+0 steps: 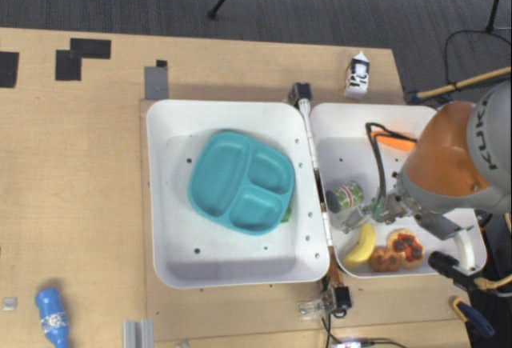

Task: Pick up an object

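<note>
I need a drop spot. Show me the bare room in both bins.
Left bin: bare floor all round the teal divided plate, widest along the near wall and left side. Right bin: bare patch at the far left, above the small can. Its near end is crowded: banana, pastry, the tool and arm.

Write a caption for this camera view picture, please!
Robot gripper lowered in the right bin beside a banana; teal tray in the left bin.

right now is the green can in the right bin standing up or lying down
Lying down: the green can rests on its side on the right bin floor, beside the banana.
</note>
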